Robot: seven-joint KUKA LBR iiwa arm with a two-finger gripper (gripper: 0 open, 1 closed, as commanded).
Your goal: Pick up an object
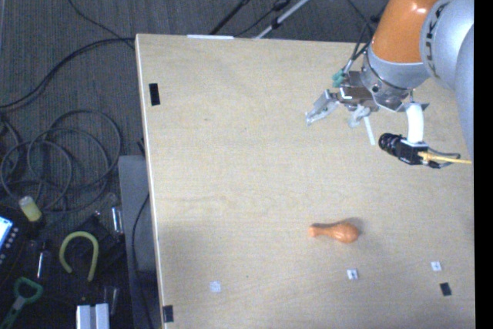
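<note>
An orange pear-shaped object (337, 231) lies on its side on the pale wooden surface (231, 166), toward the front right. My gripper (340, 124) hangs at the back right, well behind the object and apart from it. Its two fingers are spread, one silver finger (317, 112) pointing left and one white finger (368, 129) pointing down. Nothing sits between them. The orange-banded wrist (404, 19) rises behind the gripper.
A black cylindrical part (400, 147) sticks out below the wrist. Small white tags (352, 273) and a black mark (445, 289) lie near the front right. The board's left edge (146, 166) drops to a floor with cables (62, 150).
</note>
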